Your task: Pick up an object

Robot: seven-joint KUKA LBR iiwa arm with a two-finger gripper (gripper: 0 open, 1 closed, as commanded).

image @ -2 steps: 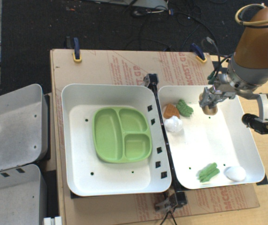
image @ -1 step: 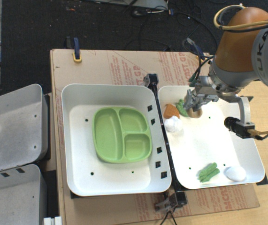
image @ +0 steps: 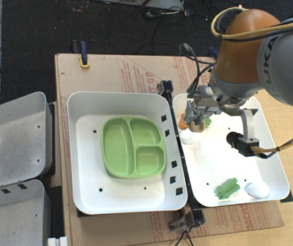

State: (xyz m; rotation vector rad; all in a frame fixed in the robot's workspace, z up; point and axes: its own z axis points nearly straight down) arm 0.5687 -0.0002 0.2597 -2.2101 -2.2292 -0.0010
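The arm reaches in over the right bin (image: 277,188), its hand (image: 196,118) low at that bin's far left corner, close over a small brown and orange thing (image: 195,127) there; whether it grips, I cannot tell. A green object (image: 227,188) lies near the bin's near edge, long axis slanting toward the far right, a white egg-shaped object (image: 257,189) just beside it. The left bin (image: 79,137) holds a green divided plate (image: 134,147).
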